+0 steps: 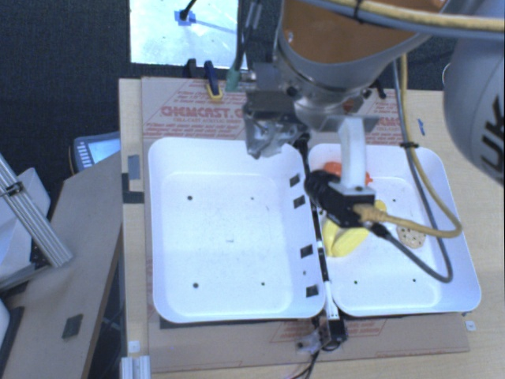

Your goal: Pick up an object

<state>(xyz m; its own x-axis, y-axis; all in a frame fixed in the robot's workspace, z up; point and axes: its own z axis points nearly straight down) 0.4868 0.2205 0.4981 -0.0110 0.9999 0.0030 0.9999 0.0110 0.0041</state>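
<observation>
My gripper (268, 139) hangs over the back rim of the left bin (181, 212), close to the divide between the two bins. Nothing shows between its tips, and the wrist hides much of it. In the right bin (442, 283) lies a yellow rounded object (345, 241) near the inner wall. An orange object (332, 168) peeks out at the back, partly behind the robot's bracket. A tan round disc with dots (410, 237) rests right of the yellow one. All three lie to the right of and nearer the front than the gripper.
Both white bins sit on a cardboard sheet (189, 113) on the bench. Black clips (306, 251) line the seam between the bins. A yellow cable (430, 212) loops over the right bin. Aluminium framing (31, 219) stands at far left.
</observation>
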